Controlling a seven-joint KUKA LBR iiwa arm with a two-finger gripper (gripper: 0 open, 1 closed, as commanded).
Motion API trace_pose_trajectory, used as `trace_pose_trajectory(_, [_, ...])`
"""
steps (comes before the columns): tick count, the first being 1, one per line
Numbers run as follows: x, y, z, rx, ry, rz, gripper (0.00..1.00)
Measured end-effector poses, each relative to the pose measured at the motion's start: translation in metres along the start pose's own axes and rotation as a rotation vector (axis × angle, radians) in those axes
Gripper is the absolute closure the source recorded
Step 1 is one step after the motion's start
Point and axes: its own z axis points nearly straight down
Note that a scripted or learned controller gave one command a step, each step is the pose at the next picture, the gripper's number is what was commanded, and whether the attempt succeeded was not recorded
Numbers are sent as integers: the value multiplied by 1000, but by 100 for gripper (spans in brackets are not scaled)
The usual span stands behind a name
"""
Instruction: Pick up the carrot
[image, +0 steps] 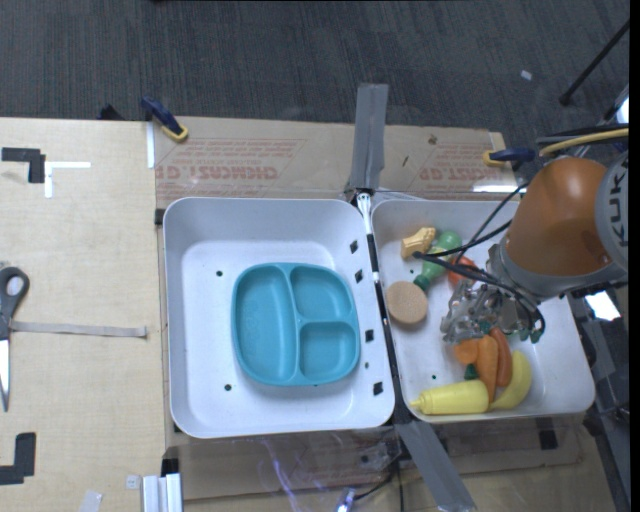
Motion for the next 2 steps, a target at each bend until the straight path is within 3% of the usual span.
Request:
trace_pose_trajectory(1, [0,0,0,0,0,1,0])
trace_pose_trajectory(2, [-3,1,-10,1,-6,-3,100])
